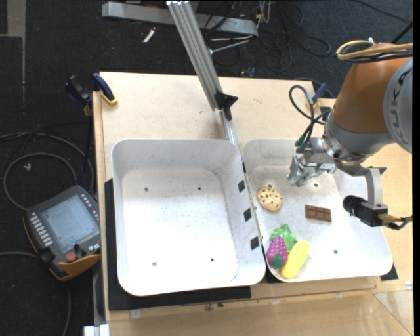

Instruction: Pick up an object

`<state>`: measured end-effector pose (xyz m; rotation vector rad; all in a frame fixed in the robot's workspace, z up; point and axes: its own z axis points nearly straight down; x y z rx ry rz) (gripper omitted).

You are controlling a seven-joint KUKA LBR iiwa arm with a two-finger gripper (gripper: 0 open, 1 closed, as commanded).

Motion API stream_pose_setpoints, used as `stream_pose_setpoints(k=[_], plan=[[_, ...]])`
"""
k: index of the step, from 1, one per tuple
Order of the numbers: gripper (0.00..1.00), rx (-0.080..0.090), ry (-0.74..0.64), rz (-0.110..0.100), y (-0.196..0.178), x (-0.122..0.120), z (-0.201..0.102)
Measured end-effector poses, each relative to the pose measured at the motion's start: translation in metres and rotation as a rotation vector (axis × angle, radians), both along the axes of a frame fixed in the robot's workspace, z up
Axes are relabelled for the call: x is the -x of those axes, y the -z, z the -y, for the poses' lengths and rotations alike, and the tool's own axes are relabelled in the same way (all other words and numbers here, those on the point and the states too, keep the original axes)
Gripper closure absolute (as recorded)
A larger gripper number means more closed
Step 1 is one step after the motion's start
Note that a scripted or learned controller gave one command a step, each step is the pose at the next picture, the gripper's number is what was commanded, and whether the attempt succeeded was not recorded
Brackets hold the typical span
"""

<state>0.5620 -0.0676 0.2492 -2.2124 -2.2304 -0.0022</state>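
Two shallow white plastic bins [177, 154] are set on a pale bench. Above the right bin, the metal two-finger gripper [300, 178] is seen slightly parted and empty; the approach seems underway. A descent toward the round speckled cookie [269, 197] nearby is called for.

A: What was the bench [170, 105] like?
B: Pale wood top, lightly speckled, sitting on dark carpet-like floor [46, 39]. A black mat showed under its front-left edge.

A: Anything on the floor?
B: Black cables [26, 164] looped at left, more tangled at top near a grey metal base [177, 16]. A slanted alu. post [200, 56] ran from there down to the bench middle. A grey/orange control pendant w/ screen [65, 230] lay at left.

A: Other bits?
B: Blue/yellow clamp [98, 88] at the bench's back-left corner. Light was even, soft shadows.
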Motion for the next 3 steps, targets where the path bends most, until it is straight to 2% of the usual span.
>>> stream_pose_setpoints(k=[1, 3], plan=[[1.00, 0.000, 0.000, -0.001, 0.011, -0.015, -0.054], [1.00, -0.001, -0.001, 0.000, 0.002, -0.019, -0.165]])
